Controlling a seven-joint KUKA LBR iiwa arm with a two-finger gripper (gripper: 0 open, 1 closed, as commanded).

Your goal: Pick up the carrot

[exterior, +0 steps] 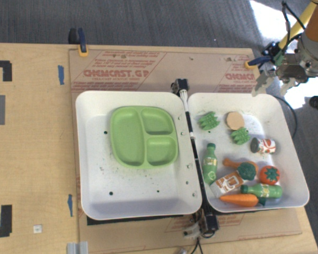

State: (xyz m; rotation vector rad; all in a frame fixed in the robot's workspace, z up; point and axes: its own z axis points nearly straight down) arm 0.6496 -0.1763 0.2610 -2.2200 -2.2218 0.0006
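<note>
Orange carrot w/ green top; lime-green tray; white bins; red tomato; green bottle.

We see the arm cut off by the right and top edges. The carrot's right end hides under a green bottle. We cannot make out the gripper's fingers.

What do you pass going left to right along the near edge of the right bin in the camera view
Carton → carrot → green bottle lying on its side, with the tomato just behind it.
</note>
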